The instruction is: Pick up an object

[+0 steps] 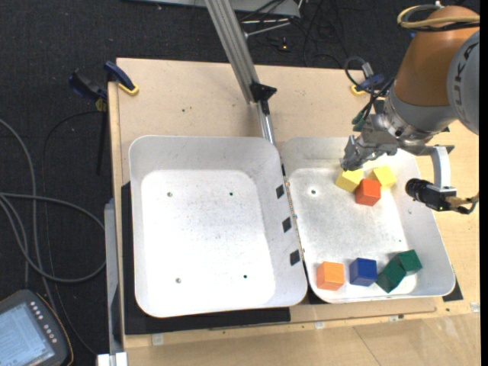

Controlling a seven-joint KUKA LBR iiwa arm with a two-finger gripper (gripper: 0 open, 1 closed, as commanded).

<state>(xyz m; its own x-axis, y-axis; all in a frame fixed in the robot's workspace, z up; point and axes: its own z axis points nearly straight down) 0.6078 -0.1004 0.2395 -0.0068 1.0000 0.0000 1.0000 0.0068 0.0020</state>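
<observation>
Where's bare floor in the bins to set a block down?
The left bin offers its whole floor. In the right bin, the middle is bare, between the yellow block and the blue block. It is crowded under the pincer and along the near edge by the orange block.

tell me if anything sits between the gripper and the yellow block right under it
Nothing visible does. The gripper hangs just above the near yellow block, at the right bin's far end. The red block and second yellow block crowd its right side.
</observation>
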